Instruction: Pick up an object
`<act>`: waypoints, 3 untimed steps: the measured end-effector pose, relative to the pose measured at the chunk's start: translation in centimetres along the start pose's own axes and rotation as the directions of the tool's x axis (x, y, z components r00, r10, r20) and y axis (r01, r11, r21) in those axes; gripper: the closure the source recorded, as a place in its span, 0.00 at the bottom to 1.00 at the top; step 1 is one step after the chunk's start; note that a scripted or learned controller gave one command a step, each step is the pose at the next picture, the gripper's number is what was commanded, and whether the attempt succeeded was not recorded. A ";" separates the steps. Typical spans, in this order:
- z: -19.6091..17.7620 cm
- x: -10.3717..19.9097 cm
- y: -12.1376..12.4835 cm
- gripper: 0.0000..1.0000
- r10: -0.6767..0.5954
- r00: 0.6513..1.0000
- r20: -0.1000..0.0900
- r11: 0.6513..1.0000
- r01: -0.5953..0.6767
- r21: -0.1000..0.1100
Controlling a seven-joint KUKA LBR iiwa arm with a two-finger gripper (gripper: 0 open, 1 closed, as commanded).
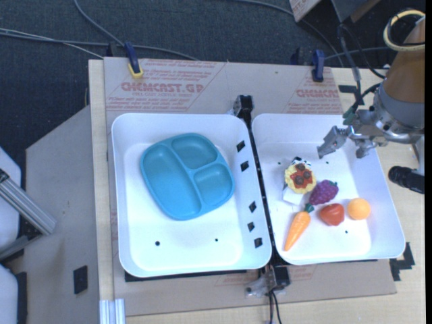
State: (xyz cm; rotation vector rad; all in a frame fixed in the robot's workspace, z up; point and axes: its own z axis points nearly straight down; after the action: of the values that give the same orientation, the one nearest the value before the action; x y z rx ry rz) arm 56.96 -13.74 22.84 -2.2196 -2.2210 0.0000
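Plastic toy food is what you have to choose from, all clustered in the right bin (378,245): a carrot (297,229), a bunch of purple grapes (324,192), a red tomato-like piece (332,214), a small orange fruit (358,209) and a yellow-and-red piece (300,176) lying on a bit of white. The left bin (128,228) carries a blue divided plate (187,175).

Your hand (346,142) hangs over the far part of the right bin, just beyond the cluster and apart from every piece. Its two fingers look spread fairly wide, with nothing between them.

I'd judge all of these pieces light, hollow and stiff, with smooth skins that can slip or squirt out of a pinch. The round ones, the orange fruit and the red piece, will likely roll if you touch them off-centre. The carrot looks the kindest target: long, tapered and lying a little apart from the rest at its tip end, so close across its thicker middle, at right angles to its length. The grapes offer a bumpy surface that should grip well, but they touch or nearly touch their neighbours, so a finger may nudge those on the way down.
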 end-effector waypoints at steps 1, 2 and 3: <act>5.2 -0.3 1.0 0.00 0.000 1.000 0.000 1.000 0.000 0.004; 9.7 0.1 2.2 0.00 0.000 1.000 0.000 1.000 0.000 -0.006; 10.2 0.1 2.3 0.00 -0.001 1.000 0.003 1.000 0.001 -0.013</act>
State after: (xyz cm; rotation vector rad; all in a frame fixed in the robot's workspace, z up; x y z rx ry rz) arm 59.26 -13.63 12.64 -2.2272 -2.2303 -0.0111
